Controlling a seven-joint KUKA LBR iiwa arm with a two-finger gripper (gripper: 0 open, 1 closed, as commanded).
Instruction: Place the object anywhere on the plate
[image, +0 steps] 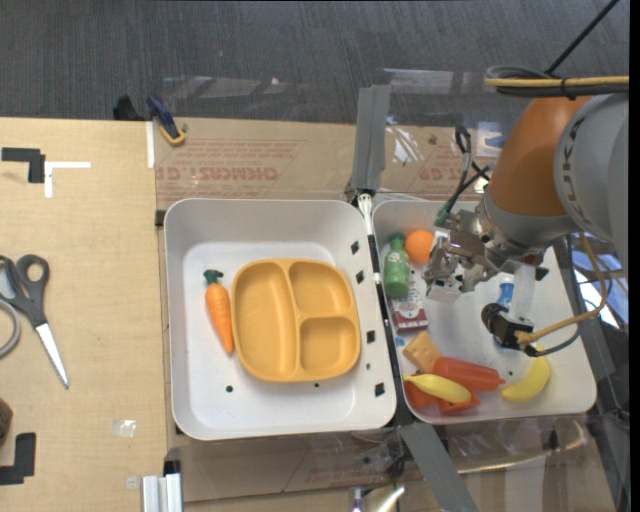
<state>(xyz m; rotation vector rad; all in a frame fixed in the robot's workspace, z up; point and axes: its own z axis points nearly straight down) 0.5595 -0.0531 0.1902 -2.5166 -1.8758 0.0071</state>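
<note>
I hold the claw (452, 268) above the right bin (575, 395), whether apart or together I cannot tell, near the orange ball (420, 244) and green bottle (397, 268), since the yellow plate (297, 320) waits unloaded in the left bin (185, 330).

A yellow-orange divided plate (296, 320) and an orange carrot (219, 312) with a green top lie in a white bin (190, 330); the scissors (38, 315) have grey handles.
</note>
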